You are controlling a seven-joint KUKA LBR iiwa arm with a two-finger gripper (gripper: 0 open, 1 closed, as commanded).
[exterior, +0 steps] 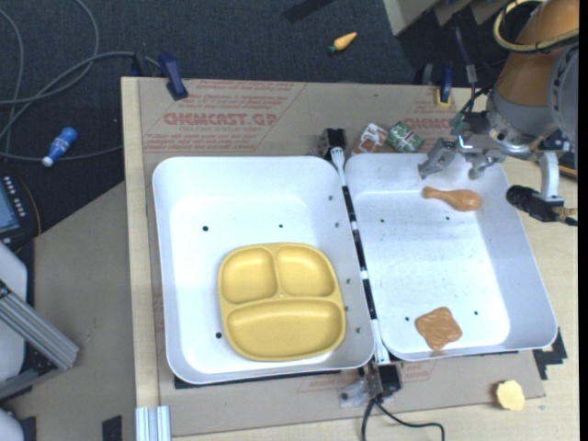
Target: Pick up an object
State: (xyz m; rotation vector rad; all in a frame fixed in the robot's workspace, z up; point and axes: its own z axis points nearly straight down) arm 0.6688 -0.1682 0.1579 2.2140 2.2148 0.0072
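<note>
**Desk:** What does the overhead frame show?

**Photographer:** A grey arm with an orange band [537, 58] reaches in over the far right corner of the right-hand bin [514, 274]. Its gripper [459, 159] hangs at that bin's far rim, fingers spread apart with nothing between them.

**Desk:** And the objects?

**Photographer:** Taking the right-hand bin as the marker: a tan drumstick-shaped toy [453, 197] lies inside it near the far wall, just below the gripper and apart from the fingers. A brown, lumpy piece [437, 327] sits inside near the front wall, well apart from the drumstick.

**Desk:** What lies outside that bin?

**Photographer:** The left-hand bin [184, 246] butts against its left side and carries a yellow divided plate [280, 299] with three compartments. Just beyond the right-hand bin's far left corner lie a small crumpled wrapper [372, 138] and a green packet [402, 137]. Off its front right corner, on the bench, rests a small yellow block [509, 394].

**Desk:** Anything farther out?

**Photographer:** Far to the left of both bins, on the dark floor, a small blue and white bottle [61, 144]. Beyond the bench's far edge, a small orange piece [344, 40]. A blue clamp [172, 75] grips the bench's far left corner.
</note>
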